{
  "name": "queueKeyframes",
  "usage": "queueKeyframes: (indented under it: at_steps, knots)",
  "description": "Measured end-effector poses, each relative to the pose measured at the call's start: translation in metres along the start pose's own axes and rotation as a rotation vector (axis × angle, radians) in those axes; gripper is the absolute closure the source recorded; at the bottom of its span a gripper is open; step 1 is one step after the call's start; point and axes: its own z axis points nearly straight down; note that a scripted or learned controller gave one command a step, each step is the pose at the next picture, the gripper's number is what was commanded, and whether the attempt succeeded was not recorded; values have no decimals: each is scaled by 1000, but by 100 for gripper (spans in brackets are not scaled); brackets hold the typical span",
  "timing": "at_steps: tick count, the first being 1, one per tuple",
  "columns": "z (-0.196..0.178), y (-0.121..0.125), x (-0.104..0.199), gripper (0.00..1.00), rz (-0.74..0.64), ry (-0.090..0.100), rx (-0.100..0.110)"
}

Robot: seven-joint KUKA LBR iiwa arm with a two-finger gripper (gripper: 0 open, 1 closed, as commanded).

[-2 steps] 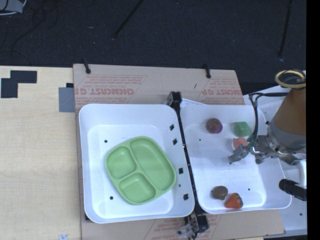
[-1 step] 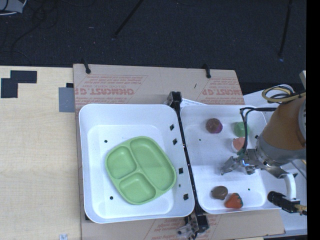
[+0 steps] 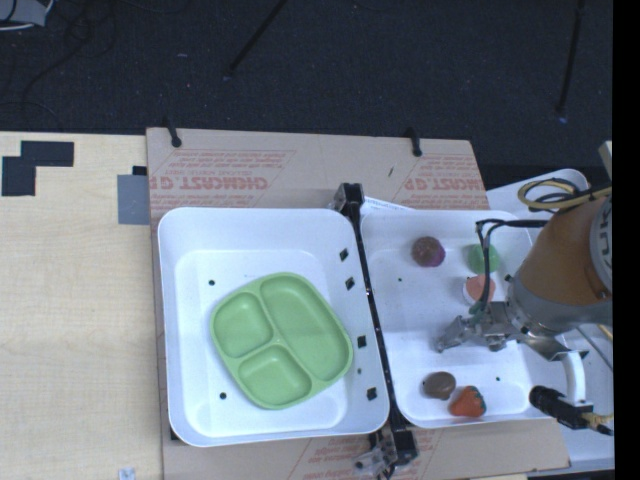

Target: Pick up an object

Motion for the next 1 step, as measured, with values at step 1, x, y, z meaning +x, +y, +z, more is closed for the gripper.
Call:
queueKeyframes:
  at_steps: [1]
  knots:
    - [-11, 1, -1, 100, 4, 0, -2]
